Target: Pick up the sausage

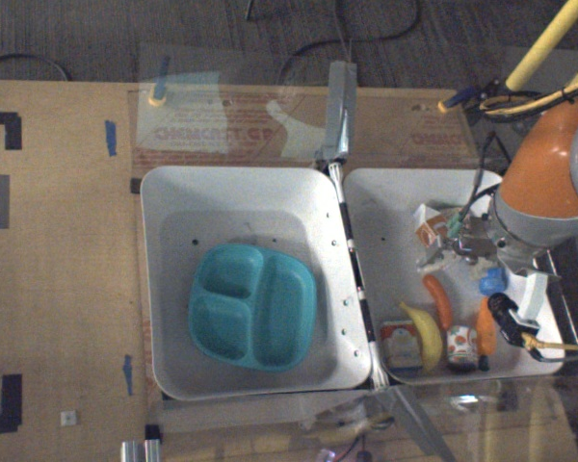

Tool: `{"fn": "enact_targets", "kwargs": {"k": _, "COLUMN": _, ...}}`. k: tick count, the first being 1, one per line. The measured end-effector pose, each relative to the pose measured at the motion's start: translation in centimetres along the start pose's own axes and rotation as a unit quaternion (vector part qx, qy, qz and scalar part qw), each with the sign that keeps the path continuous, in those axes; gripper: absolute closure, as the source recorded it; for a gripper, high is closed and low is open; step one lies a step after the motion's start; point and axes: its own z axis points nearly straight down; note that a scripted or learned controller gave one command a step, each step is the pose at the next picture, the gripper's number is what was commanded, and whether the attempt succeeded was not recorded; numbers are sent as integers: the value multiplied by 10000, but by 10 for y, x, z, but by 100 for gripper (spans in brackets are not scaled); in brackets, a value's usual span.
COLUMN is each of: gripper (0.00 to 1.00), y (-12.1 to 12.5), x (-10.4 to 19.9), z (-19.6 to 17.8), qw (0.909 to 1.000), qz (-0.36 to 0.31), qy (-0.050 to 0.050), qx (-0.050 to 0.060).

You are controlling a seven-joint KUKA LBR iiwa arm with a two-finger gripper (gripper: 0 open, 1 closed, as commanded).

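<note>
The sausage (439, 300) is a short red-orange link lying in the right bin (378, 210), its long axis running from upper left to lower right. My gripper (450, 250) hangs over the bin just behind the sausage's upper end, under the grey wrist and orange band. Nothing is visibly held in it.
Near the sausage lie a banana (427, 336), a small red-and-white box (400, 346), a small can (460, 346), an orange carrot (486, 326), a blue piece (492, 281) and a little carton (430, 227). The left bin (173, 210) holds a teal divided plate (253, 306).
</note>
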Motion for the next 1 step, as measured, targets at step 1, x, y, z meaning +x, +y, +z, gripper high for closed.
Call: {"fn": "enact_targets", "kwargs": {"k": 1, "gripper": 0, "y": -4, "x": 1, "z": 57, "qw": 9999, "qz": -103, "qy": 5, "qx": -34}}
